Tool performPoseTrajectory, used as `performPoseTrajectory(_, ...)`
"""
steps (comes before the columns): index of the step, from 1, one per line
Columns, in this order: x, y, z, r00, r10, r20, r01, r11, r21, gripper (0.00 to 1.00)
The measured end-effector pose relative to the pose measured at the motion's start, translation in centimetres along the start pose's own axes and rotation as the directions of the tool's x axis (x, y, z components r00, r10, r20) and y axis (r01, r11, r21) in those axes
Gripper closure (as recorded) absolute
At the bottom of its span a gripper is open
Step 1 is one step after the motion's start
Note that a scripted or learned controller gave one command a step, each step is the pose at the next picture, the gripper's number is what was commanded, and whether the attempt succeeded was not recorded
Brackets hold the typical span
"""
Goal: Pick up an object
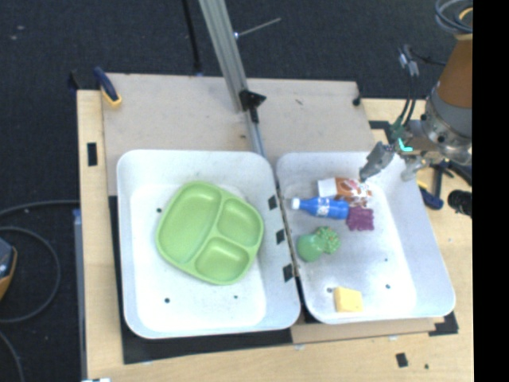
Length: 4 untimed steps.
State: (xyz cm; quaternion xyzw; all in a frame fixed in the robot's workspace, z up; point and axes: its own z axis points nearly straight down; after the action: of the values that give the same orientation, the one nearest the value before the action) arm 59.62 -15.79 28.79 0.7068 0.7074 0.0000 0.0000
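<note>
Lying in the right bin (413, 237), a small cluster of objects sits just below and to the left of the fingers (372, 165): a white and orange item (340, 187) nearest their tips, a blue bottle with a white cap (321, 207) stretched out sideways just beyond it, and a purple block (360, 219) touching the bottle's right end. Farther from the fingers, toward the bin's front, a green lumpy toy (317, 243) rests close under the bottle, and a yellow block (347, 299) lies well apart from the rest near the front wall. The fingers point down and to the left from the grey wrist at the bin's upper right corner, their tips hovering just above the white and orange item; whether they are open or closed cannot be told at this angle, and nothing shows between them. Above the wrist, the arm's orange band (456, 74) stands at the right edge with cables looping beside it. Well to the left of the fingers, across the divide between the bins, the left bin (143, 293) holds a green divided plate (210, 231) with three compartments. Both bins rest on the table (175, 110), and a metal pole (223, 38) rises from its back edge, up and left of the fingers.
</note>
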Motion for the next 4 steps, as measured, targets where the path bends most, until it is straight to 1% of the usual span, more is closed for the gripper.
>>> performPoseTrajectory(1,0.0,0.0,-0.1,1.000,0.000,0.000,0.000,1.000,-0.002,0.00)
performPoseTrajectory(2,-0.9,0.3,5.8,1.000,0.001,0.001,-0.001,1.000,0.003,0.00)
performPoseTrajectory(4,-0.7,0.4,18.4,1.000,0.001,0.001,-0.001,1.000,0.003,0.00)
